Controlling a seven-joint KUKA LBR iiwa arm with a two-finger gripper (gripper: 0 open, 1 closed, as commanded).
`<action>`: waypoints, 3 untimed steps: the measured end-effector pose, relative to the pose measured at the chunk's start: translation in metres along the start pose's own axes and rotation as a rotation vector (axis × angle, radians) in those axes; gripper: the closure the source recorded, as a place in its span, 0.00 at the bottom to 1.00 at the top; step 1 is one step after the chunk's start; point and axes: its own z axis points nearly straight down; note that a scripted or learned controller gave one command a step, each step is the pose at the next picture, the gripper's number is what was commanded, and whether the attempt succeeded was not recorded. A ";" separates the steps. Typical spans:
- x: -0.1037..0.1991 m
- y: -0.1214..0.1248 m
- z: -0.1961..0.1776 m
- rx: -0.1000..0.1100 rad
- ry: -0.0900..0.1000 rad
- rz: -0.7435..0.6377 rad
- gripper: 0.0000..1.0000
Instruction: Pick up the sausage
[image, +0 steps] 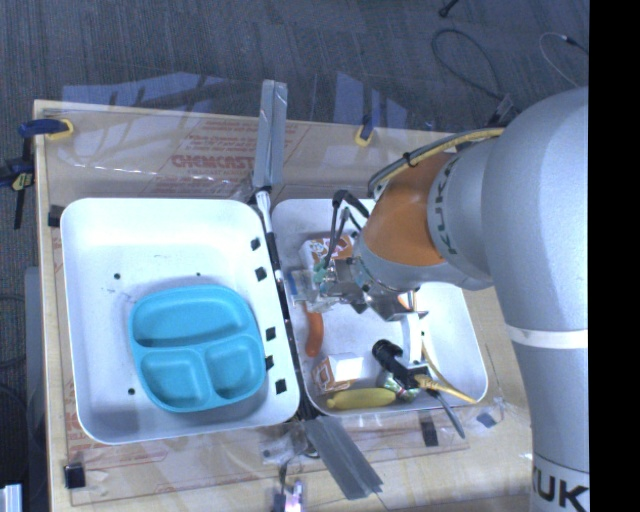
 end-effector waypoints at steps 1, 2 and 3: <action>0.042 0.019 -0.095 0.024 -0.006 -0.295 1.00; 0.042 0.019 -0.095 0.024 -0.006 -0.295 0.00; -0.010 -0.016 0.004 0.025 -0.011 -0.207 0.00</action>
